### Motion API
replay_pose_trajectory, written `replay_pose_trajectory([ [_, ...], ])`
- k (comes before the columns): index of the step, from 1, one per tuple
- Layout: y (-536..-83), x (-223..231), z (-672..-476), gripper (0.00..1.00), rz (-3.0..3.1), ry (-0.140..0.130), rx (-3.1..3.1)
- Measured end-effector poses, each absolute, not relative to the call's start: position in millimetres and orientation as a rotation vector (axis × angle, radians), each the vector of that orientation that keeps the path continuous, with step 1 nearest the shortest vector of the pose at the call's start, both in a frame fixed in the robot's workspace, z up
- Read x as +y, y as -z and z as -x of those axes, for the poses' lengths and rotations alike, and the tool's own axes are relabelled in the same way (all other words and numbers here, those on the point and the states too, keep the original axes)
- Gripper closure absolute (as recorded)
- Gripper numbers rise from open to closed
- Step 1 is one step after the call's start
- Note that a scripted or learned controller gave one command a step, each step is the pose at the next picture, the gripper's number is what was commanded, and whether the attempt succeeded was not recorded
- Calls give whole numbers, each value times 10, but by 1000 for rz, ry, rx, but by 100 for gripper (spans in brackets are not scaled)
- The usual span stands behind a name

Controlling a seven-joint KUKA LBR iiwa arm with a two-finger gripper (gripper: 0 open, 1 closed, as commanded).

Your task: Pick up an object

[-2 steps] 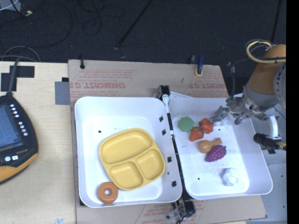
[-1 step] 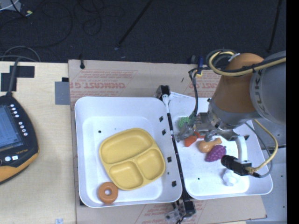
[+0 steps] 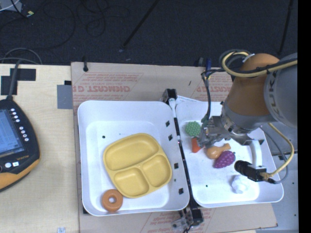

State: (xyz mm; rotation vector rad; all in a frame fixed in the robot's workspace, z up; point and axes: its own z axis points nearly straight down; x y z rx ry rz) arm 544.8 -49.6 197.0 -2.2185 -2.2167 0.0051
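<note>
Doughnut, small orange ring-shaped toy (image 3: pixel 112 200), sits low in the left shallow white bin (image 3: pixel 92 125), just beside a yellow three-compartment plastic plate (image 3: pixel 137 164). Lower right, in the right shallow white bin (image 3: pixel 272 194), I see a white crumpled lump (image 3: pixel 239 184), then a purple toy grape bunch (image 3: pixel 224 159) touching a tan pear-shaped toy (image 3: pixel 215 152). Further up, the two-finger gripper (image 3: pixel 208 136) is down among a small red-orange toy (image 3: pixel 195 145) and a green knobbly toy (image 3: pixel 193 128). Can't tell its claw state, and I see nothing held.

yellow tray (image 3: pixel 137 165), orange ring (image 3: pixel 112 200), purple grapes (image 3: pixel 224 159)
</note>
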Motion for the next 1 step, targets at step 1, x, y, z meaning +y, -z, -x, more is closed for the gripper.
replay_pose_trajectory([
  [1,-2902,-165,-5091,100,2218,6,-2226],
])
